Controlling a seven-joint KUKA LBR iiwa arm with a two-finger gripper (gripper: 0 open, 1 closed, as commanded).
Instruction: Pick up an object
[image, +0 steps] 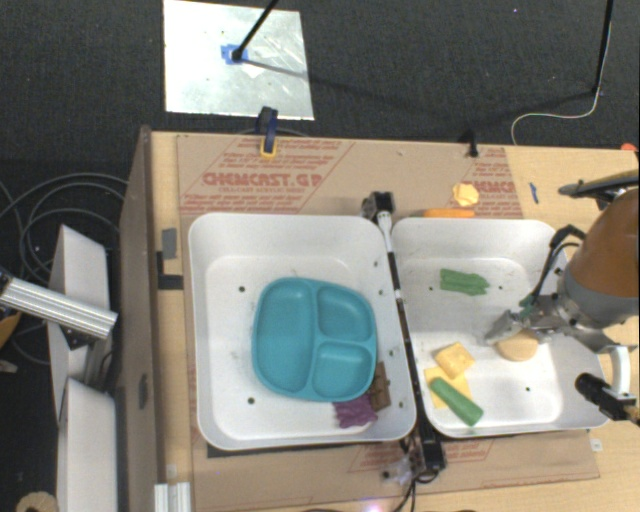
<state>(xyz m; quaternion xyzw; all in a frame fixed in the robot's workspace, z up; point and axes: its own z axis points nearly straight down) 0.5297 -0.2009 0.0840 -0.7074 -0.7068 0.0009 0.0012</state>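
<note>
- Task status: the pick is not yet done. The gripper is down in the right bin, low over the floor, with nothing lifted clear.
- Fingers: whether they are spread or pressed together cannot be told; the metal tips blur into one grey cluster.
- Likely target: a tan round piece, lying on the floor of the right bin just below the gripper tips, touching or nearly so. It looks pale beige, smooth and rounded, like a bun or potato toy. It rests on the bin, not between fingers.
- Left to do, as judged: close on the piece and raise it off the floor.
- Other contents, right bin: green leafy piece near the far wall; yellow block and green stick near the front left corner, close together.
- Left bin: teal divided plate at centre; purple piece and brown piece at the plate's front right edge.
- Arm: enters from the right, orange band visible.
</note>
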